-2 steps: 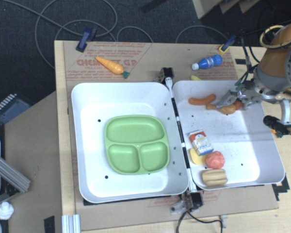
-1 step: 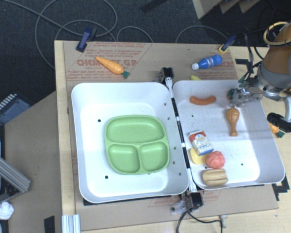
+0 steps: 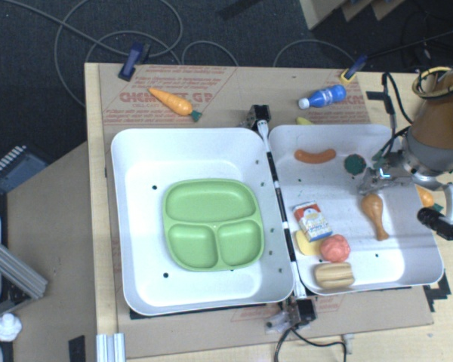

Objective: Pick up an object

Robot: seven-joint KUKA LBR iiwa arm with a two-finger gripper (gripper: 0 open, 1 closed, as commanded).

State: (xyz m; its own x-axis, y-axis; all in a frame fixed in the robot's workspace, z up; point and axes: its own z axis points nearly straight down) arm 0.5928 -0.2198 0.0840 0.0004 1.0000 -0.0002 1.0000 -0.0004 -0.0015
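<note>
The claw (image 3: 377, 178) is hanging just above the thick end of the drumstick (image 3: 374, 213) in the right bin (image 3: 408, 266), its grip state I cannot tell, and closing off-centre may be pushing the drumstick aside.

arm: grey with orange band, reaching in from the right | gripper (image 3: 379, 175) over right shallow white bin (image 3: 408, 266), just above tan plastic chicken drumstick (image 3: 374, 213) | same bin: orange-red sausage (image 3: 315, 155), red ball (image 3: 334, 248), bread roll (image 3: 334, 275) | left white bin (image 3: 136, 202) (holds green three-compartment plastic tray (image 3: 211, 223))
</note>
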